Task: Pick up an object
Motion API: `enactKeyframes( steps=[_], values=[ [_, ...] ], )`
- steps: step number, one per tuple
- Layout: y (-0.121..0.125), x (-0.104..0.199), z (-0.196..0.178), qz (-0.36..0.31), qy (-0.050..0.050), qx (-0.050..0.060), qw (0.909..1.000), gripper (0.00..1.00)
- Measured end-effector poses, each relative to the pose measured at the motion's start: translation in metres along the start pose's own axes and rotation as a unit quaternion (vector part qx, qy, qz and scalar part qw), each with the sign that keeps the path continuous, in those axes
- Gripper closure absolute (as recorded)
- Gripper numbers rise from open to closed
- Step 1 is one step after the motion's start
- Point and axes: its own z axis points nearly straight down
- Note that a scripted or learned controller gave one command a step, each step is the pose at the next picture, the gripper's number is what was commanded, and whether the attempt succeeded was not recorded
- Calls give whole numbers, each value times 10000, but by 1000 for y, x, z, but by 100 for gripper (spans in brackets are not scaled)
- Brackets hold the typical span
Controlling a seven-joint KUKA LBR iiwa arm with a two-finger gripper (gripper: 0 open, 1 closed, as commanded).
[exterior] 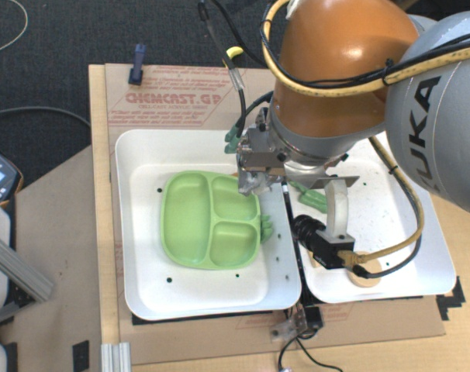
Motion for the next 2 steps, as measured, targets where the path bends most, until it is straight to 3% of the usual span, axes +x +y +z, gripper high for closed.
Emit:
enactKeyframes(
  steps=[1,2],
  values=[
    [1,74,-94,-24,16,-14,10000,100],
    [-1,-24,-1,56,-32,84,9999,100]
  ],
)
